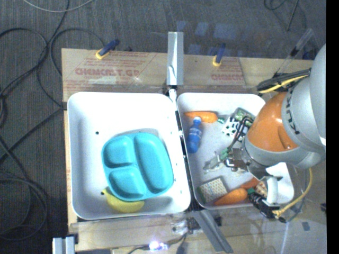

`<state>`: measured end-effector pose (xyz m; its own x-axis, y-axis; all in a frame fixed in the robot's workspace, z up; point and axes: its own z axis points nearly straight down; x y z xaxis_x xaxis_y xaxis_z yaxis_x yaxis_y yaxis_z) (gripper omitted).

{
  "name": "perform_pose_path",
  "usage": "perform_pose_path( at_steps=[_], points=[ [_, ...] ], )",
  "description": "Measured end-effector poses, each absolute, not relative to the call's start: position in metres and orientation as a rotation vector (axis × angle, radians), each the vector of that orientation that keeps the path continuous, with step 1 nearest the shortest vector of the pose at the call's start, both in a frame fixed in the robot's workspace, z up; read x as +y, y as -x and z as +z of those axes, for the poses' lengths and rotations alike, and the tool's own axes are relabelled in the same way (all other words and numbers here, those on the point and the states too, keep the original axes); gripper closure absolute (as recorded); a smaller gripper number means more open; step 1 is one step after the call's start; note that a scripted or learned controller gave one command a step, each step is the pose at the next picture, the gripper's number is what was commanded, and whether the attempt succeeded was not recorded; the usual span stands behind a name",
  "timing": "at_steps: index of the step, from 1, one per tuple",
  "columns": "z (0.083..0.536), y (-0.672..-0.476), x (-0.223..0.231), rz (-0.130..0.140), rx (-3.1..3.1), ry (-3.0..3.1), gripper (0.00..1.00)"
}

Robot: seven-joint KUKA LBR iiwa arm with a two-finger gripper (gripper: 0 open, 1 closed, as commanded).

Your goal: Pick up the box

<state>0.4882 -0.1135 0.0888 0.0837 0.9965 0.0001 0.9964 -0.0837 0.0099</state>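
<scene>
Reaching into the right bin (186,142), gripper (216,162) low over the floor, finger state impossible to tell, small patterned box (213,188) just below it beside a carrot (231,197), blue bottle (194,135) near the divider

The two bins (79,142) look like smooth, glossy white plastic; the blue divided tray (139,165) is matt plastic; the bench board (122,73) beneath is plain brown cardboard — dull, printed; the arm's orange band (270,128) shines — polished.
</scene>
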Motion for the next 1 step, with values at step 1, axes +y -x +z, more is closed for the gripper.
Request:
perform_pose_path(
  at_steps=[1],
  points=[
    [0.0981,-0.4888,-0.1132,0.011,2.122,-2.307,1.0]
  ],
)
